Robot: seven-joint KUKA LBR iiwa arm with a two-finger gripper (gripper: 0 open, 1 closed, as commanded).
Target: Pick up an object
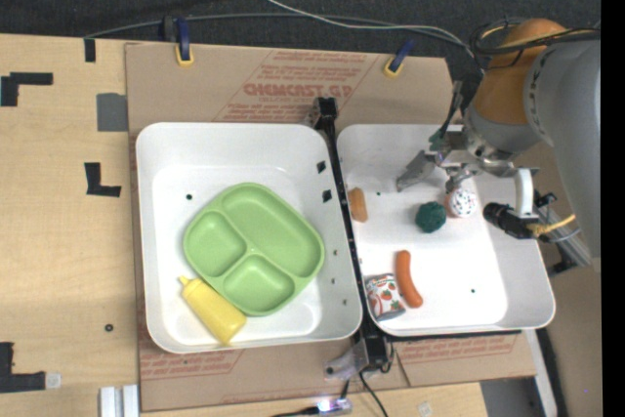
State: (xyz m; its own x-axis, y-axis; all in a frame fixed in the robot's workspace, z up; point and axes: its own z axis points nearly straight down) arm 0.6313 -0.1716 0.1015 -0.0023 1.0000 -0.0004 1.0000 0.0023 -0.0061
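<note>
A small dark green ball [431, 217], round and slightly fuzzy at its outline, sits on the floor of the right bin [488, 298], toward the upper middle. The gripper [437, 173] hangs just above and behind it in the camera view, with its fingers spread apart and nothing between them; one dark finger [414, 174] points out to the left, and the ball lies below the gap, apparently not touching either finger. Just right of the ball, close against the gripper's other side, stands a small white object with red speckles [462, 203] (possibly a little bottle or figure, too small to tell). Elsewhere in the right bin lie a short orange piece [358, 204] near the left wall, an orange-red sausage shape [408, 278] lower down, and a small printed packet [384, 295] at the lower left corner. The left bin [166, 161] holds a green divided plate [254, 247] and a yellow bottle [210, 309] lying beside the plate's lower left edge
</note>
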